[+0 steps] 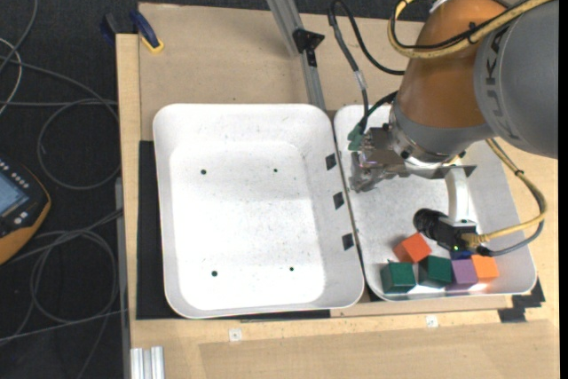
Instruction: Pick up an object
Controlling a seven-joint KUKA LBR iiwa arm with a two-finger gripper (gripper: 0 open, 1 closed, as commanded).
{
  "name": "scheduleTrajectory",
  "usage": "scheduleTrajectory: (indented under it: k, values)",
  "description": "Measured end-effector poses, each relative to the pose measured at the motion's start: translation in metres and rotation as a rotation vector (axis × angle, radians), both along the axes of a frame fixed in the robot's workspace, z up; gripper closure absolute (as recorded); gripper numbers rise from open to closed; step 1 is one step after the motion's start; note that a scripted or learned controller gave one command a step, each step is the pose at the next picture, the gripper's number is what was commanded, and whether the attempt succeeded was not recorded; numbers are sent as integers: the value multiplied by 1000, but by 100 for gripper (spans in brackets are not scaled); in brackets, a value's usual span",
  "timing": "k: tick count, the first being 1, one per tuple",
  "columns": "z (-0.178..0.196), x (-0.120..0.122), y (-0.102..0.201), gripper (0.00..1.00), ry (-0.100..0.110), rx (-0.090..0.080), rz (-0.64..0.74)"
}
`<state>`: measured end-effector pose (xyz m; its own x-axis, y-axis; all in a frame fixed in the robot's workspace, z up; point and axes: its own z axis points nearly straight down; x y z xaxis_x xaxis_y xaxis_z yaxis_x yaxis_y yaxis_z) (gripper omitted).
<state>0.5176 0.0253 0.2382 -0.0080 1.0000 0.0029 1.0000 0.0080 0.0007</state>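
My gripper (365, 176) hangs over the far left part of the right bin (506, 191), close to the wall shared with the left bin. Nothing shows in its grasp. Several small blocks are bunched at the right bin's near edge: a red-orange block (413, 248), a green block (399, 277), a dark green block (439, 269), a purple block (464, 272) and an orange block (485, 267). They lie below and to the right of the gripper, well apart from it. The big grey and orange wrist hides the far right part of this bin.
The left bin (244, 209) sits beside the right one, with small black clips (338, 200) along the wall between them. A slanted metal post (284, 4) rises behind the bins. Cables and a handheld device (18, 209) lie on the floor at left.
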Motion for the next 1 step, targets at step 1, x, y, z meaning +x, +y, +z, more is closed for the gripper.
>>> scheduleTrajectory:
  k: [1]
  values:
    - [-7, -22, 51, 100, 5, 0, -1]
